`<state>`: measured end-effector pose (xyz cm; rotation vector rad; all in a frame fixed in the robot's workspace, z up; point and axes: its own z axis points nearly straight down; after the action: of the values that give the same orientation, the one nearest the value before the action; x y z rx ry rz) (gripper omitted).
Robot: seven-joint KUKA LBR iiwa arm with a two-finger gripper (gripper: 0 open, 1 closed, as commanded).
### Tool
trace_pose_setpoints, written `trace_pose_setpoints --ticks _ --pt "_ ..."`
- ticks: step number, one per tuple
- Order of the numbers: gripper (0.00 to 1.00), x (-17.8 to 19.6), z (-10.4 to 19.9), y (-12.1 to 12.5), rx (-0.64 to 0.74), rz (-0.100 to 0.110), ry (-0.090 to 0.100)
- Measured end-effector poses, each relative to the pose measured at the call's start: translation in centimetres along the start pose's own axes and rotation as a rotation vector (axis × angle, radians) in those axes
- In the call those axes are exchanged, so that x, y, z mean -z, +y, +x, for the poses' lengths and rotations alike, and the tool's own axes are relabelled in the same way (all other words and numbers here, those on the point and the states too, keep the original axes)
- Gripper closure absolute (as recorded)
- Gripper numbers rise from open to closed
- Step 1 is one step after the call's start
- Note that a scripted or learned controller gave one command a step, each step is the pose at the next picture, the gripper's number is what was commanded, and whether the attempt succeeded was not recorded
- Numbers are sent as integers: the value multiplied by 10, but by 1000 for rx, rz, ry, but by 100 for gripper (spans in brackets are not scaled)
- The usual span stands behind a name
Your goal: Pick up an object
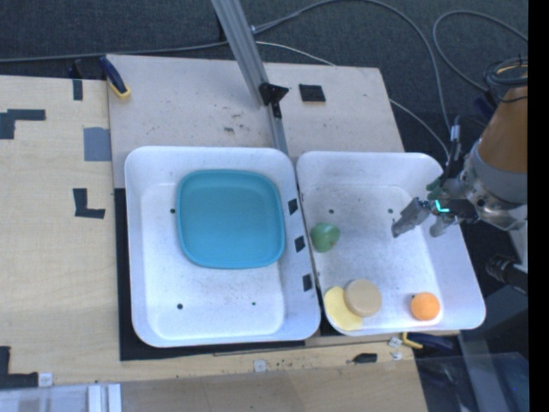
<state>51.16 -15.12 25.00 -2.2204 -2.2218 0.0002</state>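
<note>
Camera view: round orange ball, axisless.

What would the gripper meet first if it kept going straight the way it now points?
Probably the bare floor of the right bin. The gripper points left and downward, and the green ball lies farther along that line, though depth is unclear from above.

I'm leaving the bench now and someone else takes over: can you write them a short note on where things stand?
Gripper: over the right white bin, near its right side, nothing seen between its jaws.
Right bin holds a small green ball, a tan round disc lying on a yellow flat piece, and a small orange ball.
Left white bin holds a square blue plate.
Done: nothing picked yet.
Left: close on one object and lift it.
</note>
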Motion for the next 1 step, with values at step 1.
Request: trace_pose_setpoints --ticks 1 --pt "0 0 0 0 0 0 0"
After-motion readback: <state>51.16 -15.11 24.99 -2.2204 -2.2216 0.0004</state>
